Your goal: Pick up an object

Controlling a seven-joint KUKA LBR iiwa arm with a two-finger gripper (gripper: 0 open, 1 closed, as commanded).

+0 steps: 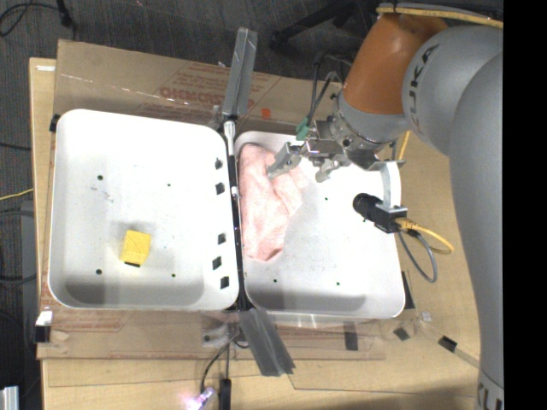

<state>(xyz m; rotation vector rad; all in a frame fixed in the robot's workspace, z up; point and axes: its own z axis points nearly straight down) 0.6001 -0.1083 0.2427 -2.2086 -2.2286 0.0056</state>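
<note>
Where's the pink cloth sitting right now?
The pink cloth lies in the right bin, bunched along its left wall beside the divider between the two bins. The hand is at the cloth's upper right edge.

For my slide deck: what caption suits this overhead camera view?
KUKA arm's pincer hovers at the pink cloth in the right bin; a yellow block sits in the left bin.

A single fixed camera looks down at a slant from above the bench (43, 195), far enough back to take in both white bins: the left bin (77, 131) and the right bin (376, 293) side by side. The arm (453, 84) enters from the right.
</note>
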